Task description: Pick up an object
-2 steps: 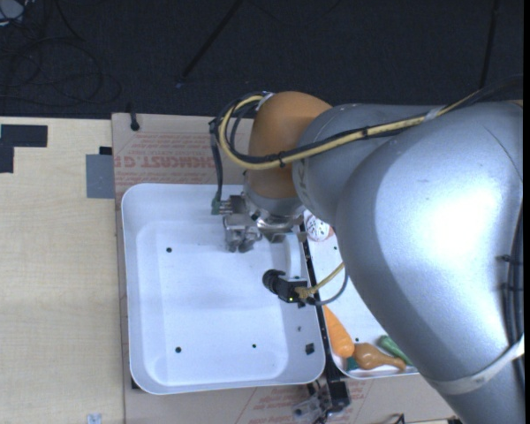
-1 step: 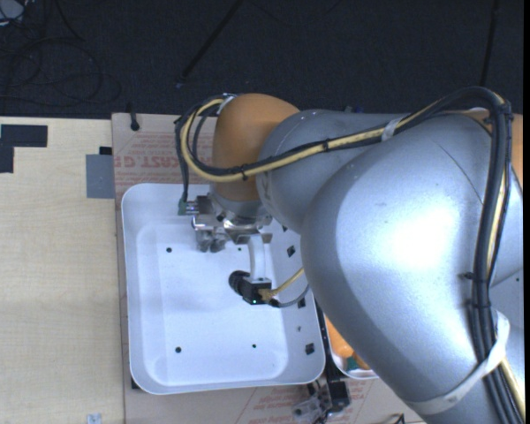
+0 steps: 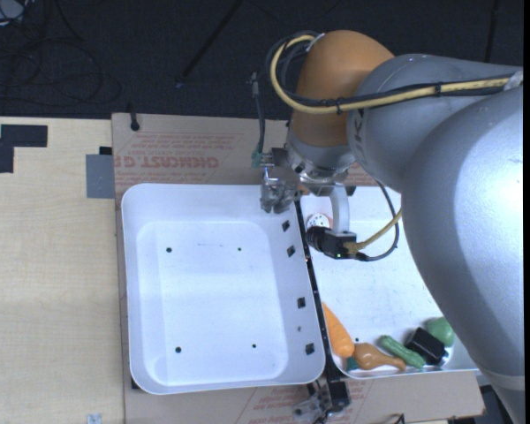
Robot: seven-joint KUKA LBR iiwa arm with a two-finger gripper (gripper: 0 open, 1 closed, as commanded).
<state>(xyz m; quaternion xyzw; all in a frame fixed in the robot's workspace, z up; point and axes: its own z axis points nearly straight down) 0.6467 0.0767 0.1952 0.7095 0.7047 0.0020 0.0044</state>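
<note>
The gripper [image 3: 278, 193] hangs under the orange wrist band, above the far end of the divider between the two white bins. Nothing shows in its grasp. Several small objects lie in the near corner of the right bin [image 3: 371, 281]: an orange carrot-like piece [image 3: 336, 329], a tan-orange piece [image 3: 373, 357], a long green piece [image 3: 399, 352], a black block [image 3: 427, 344] and a round green item [image 3: 440, 329]. All of them lie well nearer the camera than the gripper. The arm's big grey body hides the right side of that bin.
The left bin [image 3: 141, 237] shows a bare white floor. A black clip strip [image 3: 302, 272] runs along the divider between the bins. Cardboard [image 3: 185, 148] lies beneath both bins on the wooden bench [image 3: 44, 281]. Cables loop around the wrist [image 3: 371, 237].
</note>
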